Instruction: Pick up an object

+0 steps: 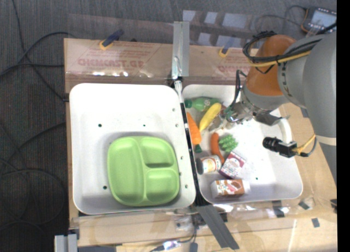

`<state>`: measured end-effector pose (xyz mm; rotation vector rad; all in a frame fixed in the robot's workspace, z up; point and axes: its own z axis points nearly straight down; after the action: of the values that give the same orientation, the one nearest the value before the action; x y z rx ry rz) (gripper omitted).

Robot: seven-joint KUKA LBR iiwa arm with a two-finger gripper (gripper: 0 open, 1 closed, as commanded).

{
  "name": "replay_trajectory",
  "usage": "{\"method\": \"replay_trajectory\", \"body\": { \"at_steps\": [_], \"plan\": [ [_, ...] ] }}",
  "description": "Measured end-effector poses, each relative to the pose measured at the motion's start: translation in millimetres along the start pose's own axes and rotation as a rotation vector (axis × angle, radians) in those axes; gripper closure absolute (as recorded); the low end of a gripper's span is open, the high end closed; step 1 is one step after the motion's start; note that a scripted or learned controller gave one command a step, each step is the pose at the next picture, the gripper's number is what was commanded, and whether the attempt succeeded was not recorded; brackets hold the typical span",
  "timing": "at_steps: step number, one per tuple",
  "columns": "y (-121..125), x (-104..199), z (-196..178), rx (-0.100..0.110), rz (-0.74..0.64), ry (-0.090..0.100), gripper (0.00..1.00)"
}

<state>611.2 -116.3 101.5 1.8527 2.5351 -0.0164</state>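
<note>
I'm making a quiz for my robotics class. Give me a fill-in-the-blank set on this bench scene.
1. The green tray lies in the ____ bin.
2. The tray has ____ compartments.
3. The banana lies in the ____ bin.
4. The gripper is over the ____ bin.

Missing words: left; three; right; right

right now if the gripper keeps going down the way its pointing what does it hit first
Probably the yellow banana, or the white bin floor beside it. The gripper points down into the right bin's upper left part, next to the banana. Depth is unclear from this slanted view.
</note>
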Motion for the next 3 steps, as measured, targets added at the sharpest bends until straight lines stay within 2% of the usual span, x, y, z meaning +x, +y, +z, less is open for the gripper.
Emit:
{"method": "replay_trajectory", "body": {
  "at_steps": [1, 2, 3],
  "plan": [
    [3, -40, 5, 0.025, -0.227, 0.045, 1.00],
    [60, 16, -92, -0.010, -0.349, 0.002, 1.00],
    [27, 121, -83, -0.007, -0.130, 0.008, 1.00]
  ]
}}
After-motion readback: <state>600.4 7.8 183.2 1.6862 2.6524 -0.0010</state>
